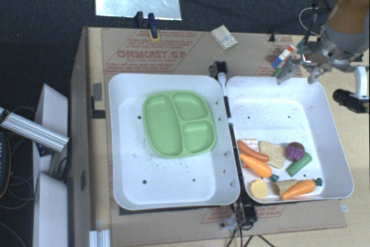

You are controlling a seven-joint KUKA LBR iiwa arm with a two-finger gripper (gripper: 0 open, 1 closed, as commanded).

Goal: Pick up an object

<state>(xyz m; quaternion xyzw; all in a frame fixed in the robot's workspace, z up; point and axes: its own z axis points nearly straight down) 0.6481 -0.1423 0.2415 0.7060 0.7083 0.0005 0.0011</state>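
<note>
Toy food sits clustered in the lower right of the frame, in the near corner of the right bin: two carrots, a cracker, a purple piece, a green piece, a yellow piece. Left bin holds a green divided plate. Hand hangs at upper right, above the right bin's far edge, well apart from the food. Fingers point down with a gap between them, nothing visible in the gap. Counter carries a small patterned block behind the bins.
</note>
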